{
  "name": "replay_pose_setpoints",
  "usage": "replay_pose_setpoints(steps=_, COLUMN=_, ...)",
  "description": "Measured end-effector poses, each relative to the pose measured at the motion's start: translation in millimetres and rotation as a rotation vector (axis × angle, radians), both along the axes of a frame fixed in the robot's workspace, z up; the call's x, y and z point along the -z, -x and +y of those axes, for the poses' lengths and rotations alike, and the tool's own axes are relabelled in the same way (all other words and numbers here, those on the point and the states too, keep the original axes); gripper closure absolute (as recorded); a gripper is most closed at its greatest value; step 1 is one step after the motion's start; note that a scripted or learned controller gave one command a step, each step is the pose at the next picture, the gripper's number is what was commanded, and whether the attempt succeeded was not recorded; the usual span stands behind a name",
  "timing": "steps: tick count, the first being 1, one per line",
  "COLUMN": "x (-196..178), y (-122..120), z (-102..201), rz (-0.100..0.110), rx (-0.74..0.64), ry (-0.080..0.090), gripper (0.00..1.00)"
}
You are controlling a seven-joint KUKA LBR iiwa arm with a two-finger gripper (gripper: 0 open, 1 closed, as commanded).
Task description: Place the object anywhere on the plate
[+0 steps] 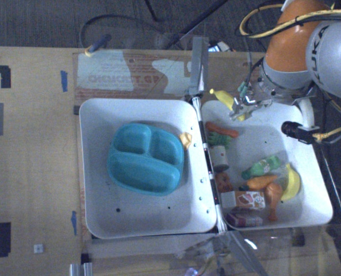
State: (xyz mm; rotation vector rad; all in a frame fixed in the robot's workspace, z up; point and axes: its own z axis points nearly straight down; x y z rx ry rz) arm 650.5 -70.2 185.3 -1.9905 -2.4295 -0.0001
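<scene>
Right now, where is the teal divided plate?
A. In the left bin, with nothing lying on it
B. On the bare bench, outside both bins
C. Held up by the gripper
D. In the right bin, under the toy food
A: the teal divided plate lies flat in the left bin, its compartments bare; the toy food is piled in the right bin.

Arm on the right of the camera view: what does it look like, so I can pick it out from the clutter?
A bulky grey arm with a rounded orange band and dark "KUKA" lettering. Yellow cables loop around the orange band. The end effector is small, metallic and pale, hung with thin wires.
</scene>
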Motion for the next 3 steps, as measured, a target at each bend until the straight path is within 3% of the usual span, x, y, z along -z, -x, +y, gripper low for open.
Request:
replay_pose_setpoints(steps=1, x=0.3, y=61.1, z=71.0, rz=0.001, rx=-0.349, ry=-0.001, gripper=1.0)
replay_pose_setpoints(steps=2, x=0.1, y=38.0, z=83.3, rz=-0.005, rx=-0.415, ry=0.001, gripper=1.0)
replay_pose_setpoints(steps=3, x=-25.2, y=74.8, z=162.9, rz=0.0, rx=-0.441, ry=0.0, gripper=1.0)
